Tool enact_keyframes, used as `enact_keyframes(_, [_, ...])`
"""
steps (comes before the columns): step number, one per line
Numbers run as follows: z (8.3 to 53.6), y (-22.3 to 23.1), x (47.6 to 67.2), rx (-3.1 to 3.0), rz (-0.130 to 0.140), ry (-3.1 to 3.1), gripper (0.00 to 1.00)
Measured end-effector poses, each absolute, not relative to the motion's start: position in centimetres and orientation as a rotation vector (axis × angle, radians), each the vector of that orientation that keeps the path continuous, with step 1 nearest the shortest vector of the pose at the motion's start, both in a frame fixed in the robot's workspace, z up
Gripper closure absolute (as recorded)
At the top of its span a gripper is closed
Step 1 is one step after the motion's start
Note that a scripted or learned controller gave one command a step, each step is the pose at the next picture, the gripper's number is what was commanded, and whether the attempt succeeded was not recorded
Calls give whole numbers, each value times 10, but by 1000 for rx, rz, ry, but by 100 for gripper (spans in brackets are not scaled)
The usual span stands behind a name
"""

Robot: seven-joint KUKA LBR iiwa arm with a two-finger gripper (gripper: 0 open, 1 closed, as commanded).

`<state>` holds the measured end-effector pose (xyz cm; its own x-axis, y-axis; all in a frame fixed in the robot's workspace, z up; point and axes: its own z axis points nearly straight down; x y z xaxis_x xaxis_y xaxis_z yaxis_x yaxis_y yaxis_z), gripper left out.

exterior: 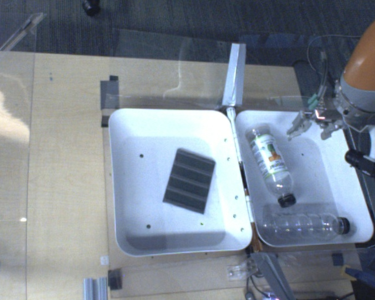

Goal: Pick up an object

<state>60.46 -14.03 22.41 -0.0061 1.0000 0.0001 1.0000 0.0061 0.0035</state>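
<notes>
The jaws stand apart with nothing between them: the gripper (312, 125) hangs over the upper right part of the right bin (319, 161), its two fingers splayed, on a grey arm (365, 61) with an orange band that reaches in from the right. Just down and to the left of it, a clear labelled bottle (270, 161) lies on its side, black cap toward the bottom. A second clear bottle (303, 225) lies along the bin's near wall, its black cap to the right. Both are round, smooth and see-through, so a grasp could likely slip or roll a bottle away, and the one against the wall leaves little room for fingers. The left bin (131, 167) holds a dark ribbed rectangular block (189, 180), lying flat and well apart from the gripper.
</notes>
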Motion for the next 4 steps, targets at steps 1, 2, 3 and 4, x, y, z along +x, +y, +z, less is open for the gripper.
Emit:
enact_keyframes(1, [347,-138,644,2113,8,2313,0])
enact_keyframes(2, [246,-100,654,2005,4,2415,0])
enact_keyframes(3, [97,-87,620,1838,8,2540,0])
enact_keyframes(4, [90,-121,611,1731,9,2609,0])
